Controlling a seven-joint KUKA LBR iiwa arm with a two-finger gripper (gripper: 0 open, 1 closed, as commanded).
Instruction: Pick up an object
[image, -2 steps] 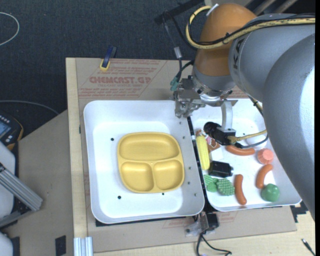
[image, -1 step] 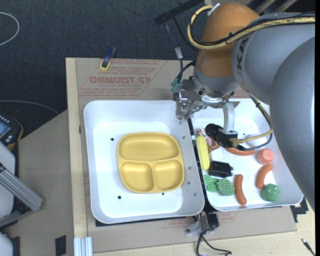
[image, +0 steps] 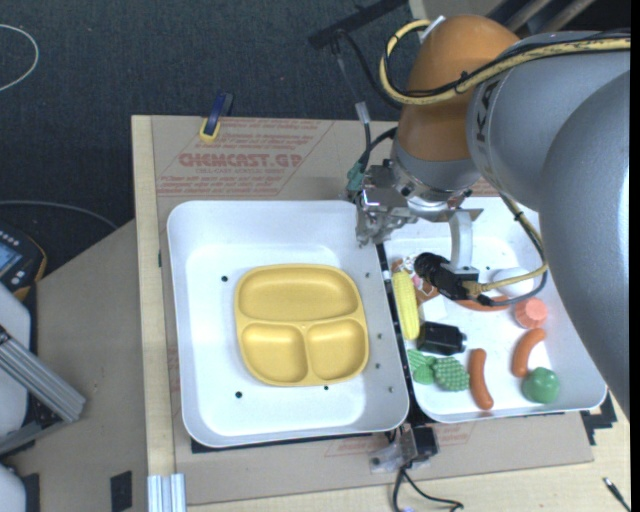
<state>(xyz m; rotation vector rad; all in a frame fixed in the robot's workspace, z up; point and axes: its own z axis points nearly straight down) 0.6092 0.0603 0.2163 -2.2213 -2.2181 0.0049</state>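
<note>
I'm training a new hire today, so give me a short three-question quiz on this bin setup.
1. True or false: the yellow divided tray lies in the left bin.
2. Which lies nearest the wall between the bins? A) corn cob B) green ball C) orange sausage
3. Fill in: the tray has ___ compartments.

Key: 1 true; 2 A; 3 three.
</note>
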